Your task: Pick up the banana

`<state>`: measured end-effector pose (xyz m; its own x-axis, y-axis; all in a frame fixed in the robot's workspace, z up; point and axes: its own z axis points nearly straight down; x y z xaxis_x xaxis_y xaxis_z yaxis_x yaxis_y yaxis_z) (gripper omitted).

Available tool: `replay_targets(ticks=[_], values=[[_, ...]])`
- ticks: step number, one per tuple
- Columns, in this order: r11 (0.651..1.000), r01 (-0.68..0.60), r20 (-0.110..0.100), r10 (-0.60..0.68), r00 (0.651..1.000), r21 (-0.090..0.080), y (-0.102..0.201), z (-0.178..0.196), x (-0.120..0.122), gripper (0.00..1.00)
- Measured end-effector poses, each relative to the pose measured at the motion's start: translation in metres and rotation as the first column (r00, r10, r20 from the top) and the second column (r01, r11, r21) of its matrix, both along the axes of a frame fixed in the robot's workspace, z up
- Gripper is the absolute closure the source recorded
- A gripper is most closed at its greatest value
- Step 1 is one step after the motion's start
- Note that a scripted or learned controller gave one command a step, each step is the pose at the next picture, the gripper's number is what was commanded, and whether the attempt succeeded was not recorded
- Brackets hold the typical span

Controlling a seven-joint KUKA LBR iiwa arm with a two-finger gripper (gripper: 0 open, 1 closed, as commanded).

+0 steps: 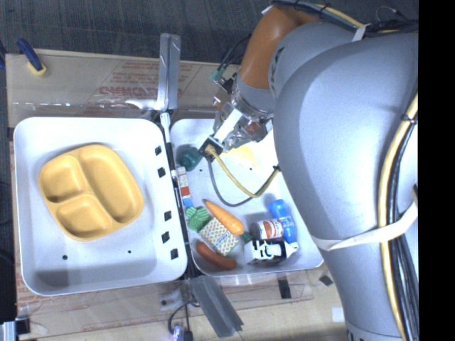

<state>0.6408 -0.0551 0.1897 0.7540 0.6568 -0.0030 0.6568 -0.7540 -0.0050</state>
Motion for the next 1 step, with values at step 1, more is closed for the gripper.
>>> replay_targets(ticks=[1], values=[[1.000, 0.007, 0.001, -0.007, 1.000, -0.001, 0.0388, 0.1080, -0.0017, 1.00]])
